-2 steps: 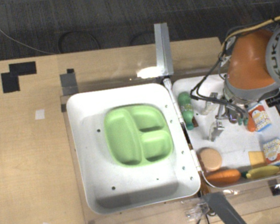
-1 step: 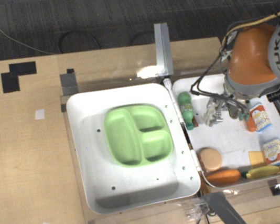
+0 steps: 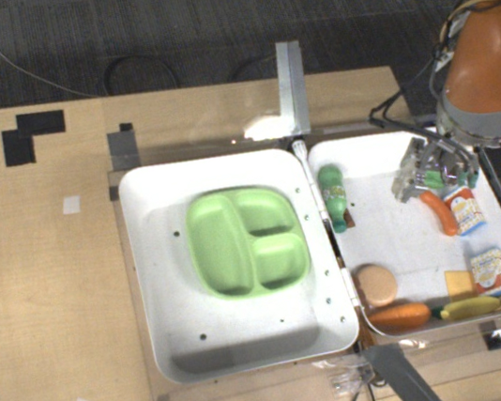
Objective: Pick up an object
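My gripper (image 3: 429,172) hangs over the far right part of the right bin (image 3: 383,225), below the orange band of the arm (image 3: 487,69). A small green item (image 3: 436,179) shows right under it; whether it is held is unclear. An orange carrot-like piece (image 3: 439,212) and a white and red packet (image 3: 464,211) lie just in front of the gripper. A green bottle (image 3: 332,192) lies along the bin's left wall.
At the right bin's near edge lie a round brown bun (image 3: 377,284), an orange piece (image 3: 400,316), a yellow banana (image 3: 473,307), a yellow block (image 3: 457,282) and a second packet (image 3: 490,270). The left bin (image 3: 165,285) holds a green divided plate (image 3: 246,240).
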`<state>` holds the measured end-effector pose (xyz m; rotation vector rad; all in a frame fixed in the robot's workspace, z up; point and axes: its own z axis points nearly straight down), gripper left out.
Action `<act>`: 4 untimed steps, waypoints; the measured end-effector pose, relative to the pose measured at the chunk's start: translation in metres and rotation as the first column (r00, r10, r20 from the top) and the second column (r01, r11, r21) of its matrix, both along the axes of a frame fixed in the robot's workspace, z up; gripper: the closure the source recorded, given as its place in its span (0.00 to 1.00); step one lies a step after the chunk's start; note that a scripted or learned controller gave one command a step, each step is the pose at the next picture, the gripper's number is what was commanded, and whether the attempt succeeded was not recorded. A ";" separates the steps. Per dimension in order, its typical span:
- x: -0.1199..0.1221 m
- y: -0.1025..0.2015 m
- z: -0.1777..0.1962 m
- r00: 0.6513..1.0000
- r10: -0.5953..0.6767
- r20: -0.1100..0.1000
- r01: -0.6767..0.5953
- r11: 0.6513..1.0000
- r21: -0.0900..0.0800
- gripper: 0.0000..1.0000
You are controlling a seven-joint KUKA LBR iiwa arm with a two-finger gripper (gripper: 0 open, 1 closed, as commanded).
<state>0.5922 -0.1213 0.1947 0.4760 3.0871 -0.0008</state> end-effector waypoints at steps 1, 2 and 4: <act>-0.002 0.001 -0.004 1.000 0.001 -0.007 -0.001 1.000 0.002 0.00; 0.060 -0.036 -0.104 0.999 -0.036 -0.002 0.036 0.999 0.001 0.00; -0.069 -0.030 -0.104 0.980 -0.200 -0.003 0.200 0.980 0.003 0.00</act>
